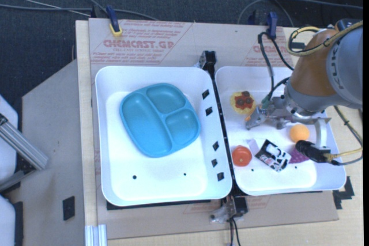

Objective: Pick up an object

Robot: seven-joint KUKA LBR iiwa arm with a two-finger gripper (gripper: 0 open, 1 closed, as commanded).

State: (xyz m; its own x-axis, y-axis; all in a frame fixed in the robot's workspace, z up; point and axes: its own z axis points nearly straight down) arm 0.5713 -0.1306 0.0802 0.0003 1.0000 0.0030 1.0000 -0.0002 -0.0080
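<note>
So, the gripper [271, 154] is seen low in the right bin [277, 184], hanging over the cluster of small things near the front wall. Whether it is spread or closed can't be made out from this slanted overhead view, since the black-and-white end of it is foreshortened and the arm [323, 75] sits right above it. Nothing can be seen held in it, so no grasp should be claimed yet.

Just to its left a red ball [241, 155] is found, almost touching the bin divider. An orange ball [299, 133] is tucked close under the wrist, behind the gripper, and something purple [298, 155] is partly hidden beside it. Further back a yellow toy [243, 101] with red bits on top is lying near the divider. In the left bin [115, 176] a blue tray [159, 118] is laid at a slant, well apart from all this.

The step looks like the final descent onto one item, probably the red ball as it is nearest. To do it well, the drop should be centred on that one thing, with the wall and the neighbours kept clear, and closing should be held off until it sits between the tips.

On pointing: the balls are round, so no long axis is there to be matched. The yellow toy looks roughly as wide as long, so its axis can't really be told.
</note>
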